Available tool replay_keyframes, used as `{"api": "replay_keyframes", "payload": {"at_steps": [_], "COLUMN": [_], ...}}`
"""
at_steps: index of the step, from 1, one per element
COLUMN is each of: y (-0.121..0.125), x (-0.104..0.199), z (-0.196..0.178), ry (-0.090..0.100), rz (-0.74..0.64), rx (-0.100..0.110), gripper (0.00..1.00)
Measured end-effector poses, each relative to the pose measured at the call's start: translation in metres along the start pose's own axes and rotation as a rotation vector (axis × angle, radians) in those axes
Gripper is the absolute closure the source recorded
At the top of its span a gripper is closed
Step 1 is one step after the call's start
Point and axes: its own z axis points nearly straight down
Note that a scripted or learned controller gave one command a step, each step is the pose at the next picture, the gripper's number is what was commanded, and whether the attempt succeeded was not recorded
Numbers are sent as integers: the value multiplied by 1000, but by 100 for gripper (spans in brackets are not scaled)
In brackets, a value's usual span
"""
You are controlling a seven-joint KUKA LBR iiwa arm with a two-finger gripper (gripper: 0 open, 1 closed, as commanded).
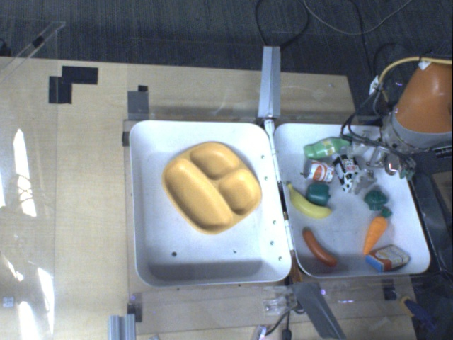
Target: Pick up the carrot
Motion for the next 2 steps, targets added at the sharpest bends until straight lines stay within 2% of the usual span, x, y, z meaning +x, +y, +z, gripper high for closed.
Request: {"api": "replay_keyframes", "payload": {"at_steps": [1,2], "y": [-17,-20], "x": [82,114], "z": [-5,-7], "ry": [-19,-34], "rz": [-60,-271], "rx": [6,12], "gripper": [0,0]}}
